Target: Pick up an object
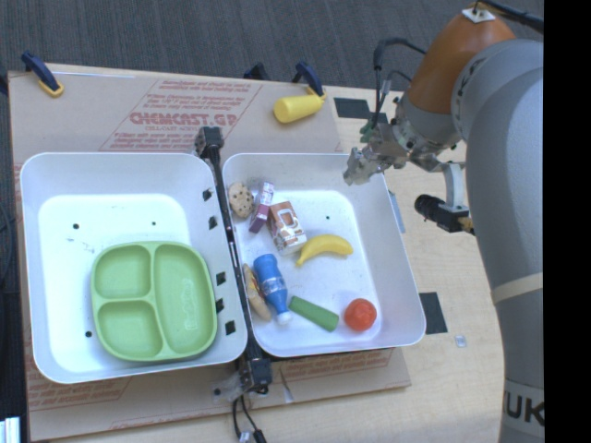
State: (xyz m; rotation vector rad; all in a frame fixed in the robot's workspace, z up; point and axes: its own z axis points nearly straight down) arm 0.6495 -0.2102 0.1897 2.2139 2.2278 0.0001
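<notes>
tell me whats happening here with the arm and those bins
A grey KUKA arm reaches in from the right, its gripper above the far right corner of the right bin, with nothing seen in it. That bin holds a banana, tomato, blue bottle, green cylinder, cookie and small carton. The left bin holds a green divided tray.

The flat brown cardboard sheet (185,109) under the white bins carries red print reading "CHEMCAST GP", upside-down lettering beyond the left bin. White letters "UK" show on the grey arm (523,404).
</notes>
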